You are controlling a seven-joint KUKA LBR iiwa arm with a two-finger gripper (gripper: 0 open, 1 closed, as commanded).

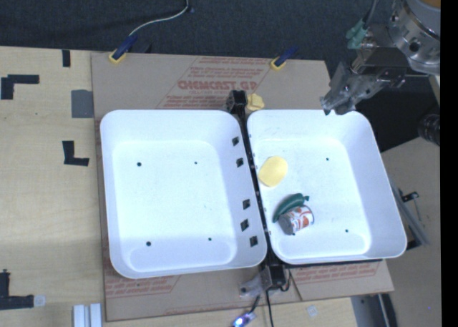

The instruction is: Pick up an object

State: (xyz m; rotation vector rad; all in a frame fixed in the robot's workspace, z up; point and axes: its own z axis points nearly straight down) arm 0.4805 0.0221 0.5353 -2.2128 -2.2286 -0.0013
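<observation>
**Q:** Where is the arm?

**A:** The grey KUKA arm point(408, 11) reaches in from the right, its gripper point(335, 106) poised over the far rim of the right-hand bin point(372, 175), near that bin's far right corner. The fingers point down and to the left. Whether the jaws stand apart or closed cannot be told from this slant, and nothing can be seen between them.

**Q:** And the things to be picked up?

**A:** Two lie in the right bin, both toward its left side. A pale yellow rounded object point(273, 171) sits close to the divider between the bins. Just nearer the camera lies a small red-and-white object with a dark green piece across its top point(294, 214). The two are near one another but apart, and both are well apart from the gripper.

**Q:** What about the rest of the bench?

**A:** The left bin point(114, 175) sits beside the right one on a brown cardboard sheet point(207, 82). Black clips point(245, 204) run along the seam where the bins meet. A white cable point(168, 14) trails across the dark backdrop at the far side.
</observation>
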